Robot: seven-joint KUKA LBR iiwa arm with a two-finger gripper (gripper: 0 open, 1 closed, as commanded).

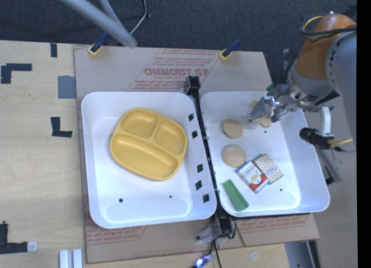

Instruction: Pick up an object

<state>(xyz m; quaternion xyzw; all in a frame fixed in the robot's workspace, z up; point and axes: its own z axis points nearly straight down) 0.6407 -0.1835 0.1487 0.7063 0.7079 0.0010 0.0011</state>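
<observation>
A yellow divided tray (149, 143) is lying in the left bin (95, 162). In the right bin (301, 194), the pincer (262, 112) is gripping a tan piece (261, 117) between its fingers, near two beige lumps (233, 129).

tan lump (262, 114) at gripper fingers, R bin's far side, edges blurred

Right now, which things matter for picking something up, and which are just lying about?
In play: gripper over the right bin, tan piece beneath it, two beige rounds, small carton, patterned packet, green block.

Lying about: yellow divided tray in the left bin.
</observation>
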